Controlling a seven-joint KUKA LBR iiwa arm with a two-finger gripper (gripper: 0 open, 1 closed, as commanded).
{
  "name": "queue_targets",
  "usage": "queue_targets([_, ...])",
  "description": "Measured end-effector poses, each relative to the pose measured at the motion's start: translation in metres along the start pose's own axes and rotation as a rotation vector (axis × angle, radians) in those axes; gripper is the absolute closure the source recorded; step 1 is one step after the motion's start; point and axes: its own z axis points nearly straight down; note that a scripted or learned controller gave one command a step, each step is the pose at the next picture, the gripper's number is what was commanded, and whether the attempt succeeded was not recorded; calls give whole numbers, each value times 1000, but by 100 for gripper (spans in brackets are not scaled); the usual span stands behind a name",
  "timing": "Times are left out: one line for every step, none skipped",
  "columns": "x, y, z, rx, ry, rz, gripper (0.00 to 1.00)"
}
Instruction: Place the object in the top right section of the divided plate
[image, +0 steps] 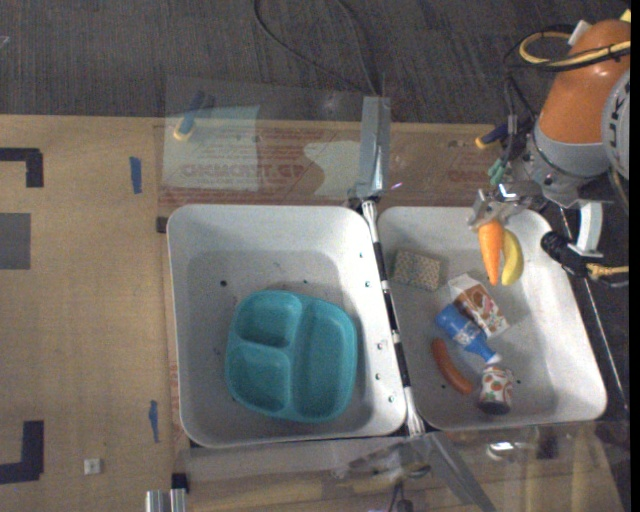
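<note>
the claw (492, 212) grips a toy carrot (490, 252) hanging under it; the teal divided plate (292, 355), far to its left, waits unfilled.

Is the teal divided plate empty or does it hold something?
Empty: the three sections of the teal plate show bare teal; the carrot hangs at the gripper.

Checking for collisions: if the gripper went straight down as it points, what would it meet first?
Likely the right bin's floor near the banana; the carrot hangs from the gripper, though depth is unclear.
</note>
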Motion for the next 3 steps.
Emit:
queue_targets([99, 11, -50, -1, 1, -47, 100])
queue_targets([213, 22, -42, 2, 1, -10, 100])
queue_targets([294, 8, -77, 0, 0, -1, 100])
